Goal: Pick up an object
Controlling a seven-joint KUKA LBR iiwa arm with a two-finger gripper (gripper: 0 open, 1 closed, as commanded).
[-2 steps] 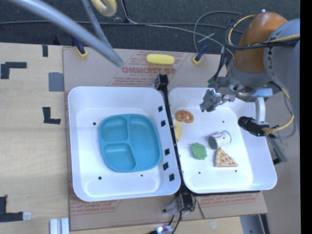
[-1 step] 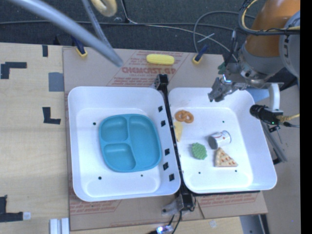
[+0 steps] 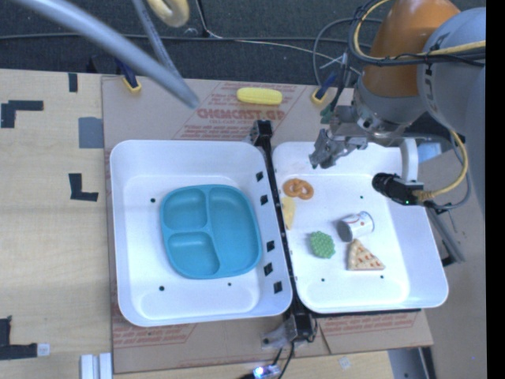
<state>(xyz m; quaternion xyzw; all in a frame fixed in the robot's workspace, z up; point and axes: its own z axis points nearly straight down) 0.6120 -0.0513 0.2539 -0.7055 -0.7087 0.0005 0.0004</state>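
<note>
The arm (image 3: pixel 418 54) comes in from the right, its orange band above the wrist, and the gripper (image 3: pixel 323 158) hangs over the far left corner of the right bin (image 3: pixel 422 290), close to the divider between the two bins. Its fingers are dark and small against the white floor, and whether they stand apart or together cannot be told; nothing shows between them. The task's things all lie in the right bin. A pretzel (image 3: pixel 297 188) sits nearest the gripper, just in front of it and apart from it. Beside the pretzel, toward the near side and against the bin's left wall, lies a pale yellow piece (image 3: pixel 289 212), possibly a slice of cheese. Further toward the near side is a green lump (image 3: pixel 321 245), and to its right a waffle wedge (image 3: pixel 364 257). Just behind the wedge lies a small can (image 3: pixel 356 226) on its side, its dark end turned to the left. The left bin (image 3: pixel 134 290) holds a blue tray (image 3: pixel 210 231) with three compartments, lying flat near the middle. Both bins rest on a cardboard sheet (image 3: pixel 221 113); on it, behind the bins, lies a yellow banana-like toy (image 3: pixel 259 95). A black cable fitting (image 3: pixel 392 185) hangs from the arm over the right bin's far right part.
</note>
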